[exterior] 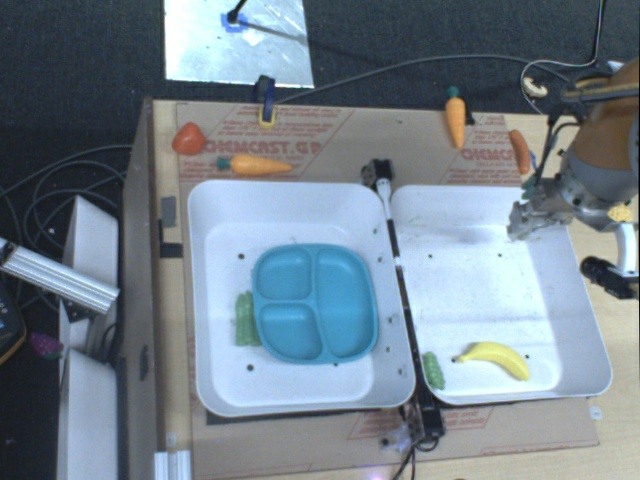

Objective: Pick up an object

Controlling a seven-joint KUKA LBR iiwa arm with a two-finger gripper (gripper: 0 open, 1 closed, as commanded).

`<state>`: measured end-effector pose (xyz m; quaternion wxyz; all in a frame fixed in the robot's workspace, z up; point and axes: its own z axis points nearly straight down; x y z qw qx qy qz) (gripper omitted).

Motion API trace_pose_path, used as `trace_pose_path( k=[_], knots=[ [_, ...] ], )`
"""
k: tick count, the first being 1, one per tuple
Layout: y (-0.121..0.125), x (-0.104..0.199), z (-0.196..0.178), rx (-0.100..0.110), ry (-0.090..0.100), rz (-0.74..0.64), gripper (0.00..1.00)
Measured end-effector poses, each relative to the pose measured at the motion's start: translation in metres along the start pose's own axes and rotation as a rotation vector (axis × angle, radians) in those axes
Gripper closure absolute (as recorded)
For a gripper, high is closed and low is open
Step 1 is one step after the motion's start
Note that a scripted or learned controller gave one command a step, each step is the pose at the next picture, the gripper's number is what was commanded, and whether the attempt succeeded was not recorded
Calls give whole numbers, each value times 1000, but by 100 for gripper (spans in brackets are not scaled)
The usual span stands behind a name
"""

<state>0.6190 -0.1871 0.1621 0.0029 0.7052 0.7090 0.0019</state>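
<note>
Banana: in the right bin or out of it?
In. The banana lies on the right bin's floor near its front edge, apart from the gripper.

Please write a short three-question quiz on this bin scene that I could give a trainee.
1. True or false: the banana lies in the right bin.
2. What lies beside the blue divided plate in the left bin? A) a green vegetable toy B) a red cup C) a spoon
3. Over which bin is the gripper?

Key: 1 true. 2 A: the green vegetable toy lies against the plate's left edge. 3 the right bin, over its far right part, well away from the banana.
</note>
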Motion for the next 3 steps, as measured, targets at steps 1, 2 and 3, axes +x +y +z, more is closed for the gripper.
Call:
trace_pose_path(
  k=[1,2,3],
  knots=[
    [-1,-1,1,4,0,1,0],
    [-51,-20,30,7,1,5,0],
    [-105,10,76,7,2,4,0]
  ],
)
